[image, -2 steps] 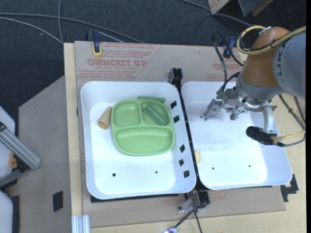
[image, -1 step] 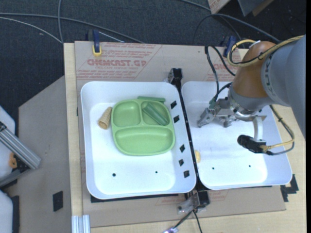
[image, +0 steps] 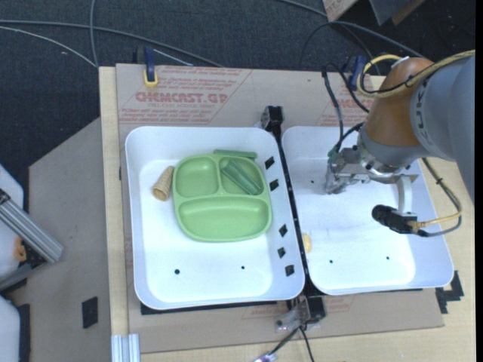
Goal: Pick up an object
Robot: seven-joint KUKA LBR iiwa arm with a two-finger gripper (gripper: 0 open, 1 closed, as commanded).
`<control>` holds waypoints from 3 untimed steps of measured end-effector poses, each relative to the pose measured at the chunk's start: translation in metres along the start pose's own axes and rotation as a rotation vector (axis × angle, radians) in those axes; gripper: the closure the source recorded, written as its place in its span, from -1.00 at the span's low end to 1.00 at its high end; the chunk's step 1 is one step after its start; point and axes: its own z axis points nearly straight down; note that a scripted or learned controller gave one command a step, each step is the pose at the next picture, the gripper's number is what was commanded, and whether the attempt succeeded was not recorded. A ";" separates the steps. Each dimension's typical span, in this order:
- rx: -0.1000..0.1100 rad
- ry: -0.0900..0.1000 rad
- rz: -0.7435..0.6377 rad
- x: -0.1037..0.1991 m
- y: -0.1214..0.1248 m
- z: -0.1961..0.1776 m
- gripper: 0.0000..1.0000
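One green three-compartment plate (image: 223,198)

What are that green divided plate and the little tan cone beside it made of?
The green divided plate looks like moulded plastic: even colour, soft sheen, rounded compartment walls. The small tan cone has a ridged, matte surface like an ice-cream wafer, probably a plastic toy; the view leaves that open.

From my remote feed the scene was evenly and brightly lit from above. The 2 white bins (image: 226,281) looked nearly washed out, with little surface detail. I saw only soft, faint shadows, one under the green plate (image: 223,221). The arm (image: 434,108) carried a mild sheen on its orange band. Focus was slightly soft throughout, and the dark floor (image: 189,21) stayed dim.
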 end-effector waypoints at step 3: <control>-0.006 -0.002 -0.001 -0.010 0.009 -0.138 1.00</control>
